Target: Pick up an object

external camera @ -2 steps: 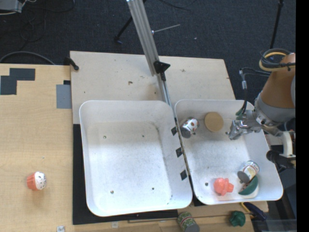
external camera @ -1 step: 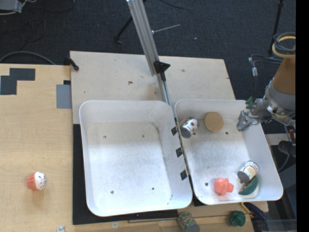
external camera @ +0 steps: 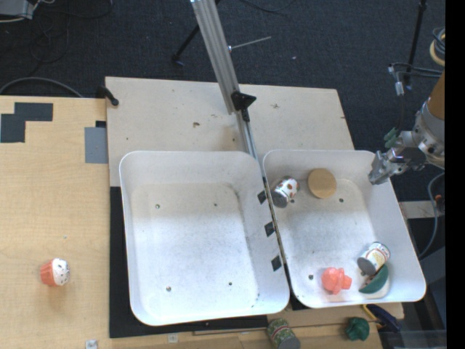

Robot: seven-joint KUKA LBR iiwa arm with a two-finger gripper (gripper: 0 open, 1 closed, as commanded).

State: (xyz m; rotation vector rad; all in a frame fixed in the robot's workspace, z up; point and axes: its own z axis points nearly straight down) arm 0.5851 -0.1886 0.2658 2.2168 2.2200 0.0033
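Two shallow white bins sit side by side on a pale bench board, the left bin (external camera: 192, 238) bare apart from a few dark specks and the right bin (external camera: 396, 217) holding a handful of small things. Near the right bin's far wall lies a round tan disc (external camera: 322, 183), and just to its left, against the divider between the bins, rests a small silver and white can with red spots (external camera: 285, 190). In the near right corner of the same bin a coral-pink lumpy toy (external camera: 335, 280) sits close to a tipped can (external camera: 373, 258), which lies touching a dark green curved piece (external camera: 377, 282) beside the rim. The gripper (external camera: 383, 166) hangs over the far right edge of the right bin, above the rim and well apart from every object inside; it is small and blurred, so how it is set cannot be told, and nothing can be seen in its hold. The arm (external camera: 436, 126) enters from the right edge. A slanted aluminium rail (external camera: 220, 57) crosses the board behind the bins. On the wooden table at the left lies a red and white spotted object (external camera: 55, 273), and at the near edge sit a dark can (external camera: 281, 333) and a green lump (external camera: 356, 329)
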